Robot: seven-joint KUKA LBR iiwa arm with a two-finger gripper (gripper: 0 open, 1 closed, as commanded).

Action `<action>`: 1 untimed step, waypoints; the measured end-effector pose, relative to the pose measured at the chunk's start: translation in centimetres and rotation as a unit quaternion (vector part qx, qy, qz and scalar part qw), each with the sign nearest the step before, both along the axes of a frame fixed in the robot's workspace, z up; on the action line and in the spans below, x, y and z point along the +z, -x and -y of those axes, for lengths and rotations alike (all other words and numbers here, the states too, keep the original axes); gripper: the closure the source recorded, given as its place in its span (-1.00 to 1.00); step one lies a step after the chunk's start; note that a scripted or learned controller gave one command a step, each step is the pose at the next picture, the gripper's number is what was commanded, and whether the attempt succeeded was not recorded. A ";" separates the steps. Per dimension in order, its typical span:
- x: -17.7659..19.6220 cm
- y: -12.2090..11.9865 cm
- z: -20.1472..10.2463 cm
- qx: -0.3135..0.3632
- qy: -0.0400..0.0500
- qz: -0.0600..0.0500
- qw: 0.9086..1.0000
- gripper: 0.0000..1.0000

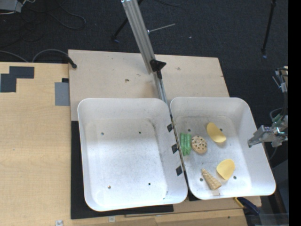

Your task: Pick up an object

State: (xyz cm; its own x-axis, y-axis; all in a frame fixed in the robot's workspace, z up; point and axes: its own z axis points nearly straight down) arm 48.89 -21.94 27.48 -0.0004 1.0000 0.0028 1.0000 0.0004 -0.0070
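Plainly, the hand (261,136), whose state I cannot tell, hovers outside the right bin (251,121), risking clipping its rim.

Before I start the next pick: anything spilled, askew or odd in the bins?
Nothing stands out. The green block, cookie, two yellow chips and cone all lie inside the right bin. The gripper sits beyond its right rim.

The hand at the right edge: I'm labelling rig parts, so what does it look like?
Little of it can be made out: the hand is a small grey metal piece with pale angular parts, just past the right bin's rim. Dark cabling or structure sits behind it. No markings are legible.
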 end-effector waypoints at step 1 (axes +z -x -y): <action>0.2 -0.1 0.0 -0.001 0.001 0.002 1.000 -1.00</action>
State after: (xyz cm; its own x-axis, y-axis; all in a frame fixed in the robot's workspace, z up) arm 48.95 -21.98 27.70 0.0012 1.0000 0.0013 1.0000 -0.0012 -0.0024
